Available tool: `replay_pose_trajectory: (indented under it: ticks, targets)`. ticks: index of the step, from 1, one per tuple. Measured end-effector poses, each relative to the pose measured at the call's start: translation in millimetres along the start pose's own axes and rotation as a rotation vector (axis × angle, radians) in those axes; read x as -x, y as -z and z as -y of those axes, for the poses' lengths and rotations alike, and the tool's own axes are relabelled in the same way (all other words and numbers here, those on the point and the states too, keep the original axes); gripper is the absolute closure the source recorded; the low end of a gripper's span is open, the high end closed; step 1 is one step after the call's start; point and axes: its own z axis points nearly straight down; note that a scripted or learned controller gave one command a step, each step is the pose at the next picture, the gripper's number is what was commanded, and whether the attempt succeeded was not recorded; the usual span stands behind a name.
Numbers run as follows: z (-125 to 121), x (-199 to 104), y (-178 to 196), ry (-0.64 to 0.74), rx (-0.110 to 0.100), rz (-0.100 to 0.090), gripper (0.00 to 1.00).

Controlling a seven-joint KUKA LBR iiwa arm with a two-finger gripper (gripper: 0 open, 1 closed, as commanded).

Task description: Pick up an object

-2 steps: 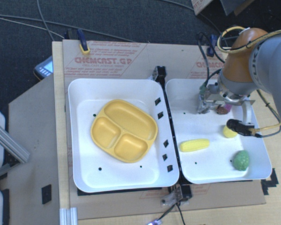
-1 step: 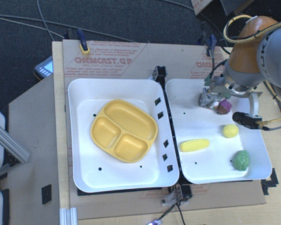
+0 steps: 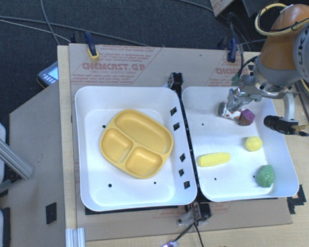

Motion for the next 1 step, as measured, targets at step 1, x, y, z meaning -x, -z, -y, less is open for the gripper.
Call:
replay_pose_trajectory:
  ticks: [1]
  targets:
    - [-1.8,-0.2,54.6,0.0,0.001,0.0,1.0]
